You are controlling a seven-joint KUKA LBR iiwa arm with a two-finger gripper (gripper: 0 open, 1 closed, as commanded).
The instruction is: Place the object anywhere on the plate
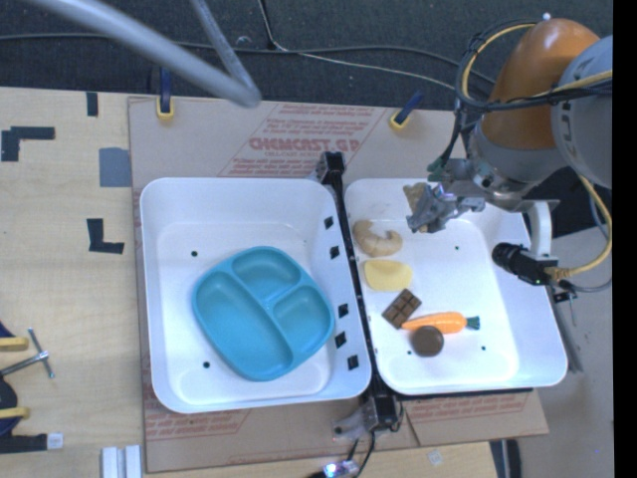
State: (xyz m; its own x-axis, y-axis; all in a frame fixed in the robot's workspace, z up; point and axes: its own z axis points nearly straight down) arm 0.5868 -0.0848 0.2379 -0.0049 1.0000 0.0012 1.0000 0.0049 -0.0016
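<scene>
A blue divided plate (pixel 262 312) lies in the left bin (pixel 164 217). The right bin (pixel 518 357) holds a tan curved piece (pixel 377 236), a pale yellow piece (pixel 386 274), a brown chocolate bar (pixel 401 309), an orange carrot with a green tip (pixel 439 322) and a small brown round piece (pixel 428 341). My gripper (pixel 430 210) hangs over the far part of the right bin, to the right of the tan piece and above the other food. Nothing shows between its fingers.
A black divider (pixel 343 257) runs between the two bins. Cardboard lies under the bins, with yellow clamps (pixel 164 108) at its far edge. A grey metal bar (pixel 129 33) crosses the top left. Cables loop around the arm at the right.
</scene>
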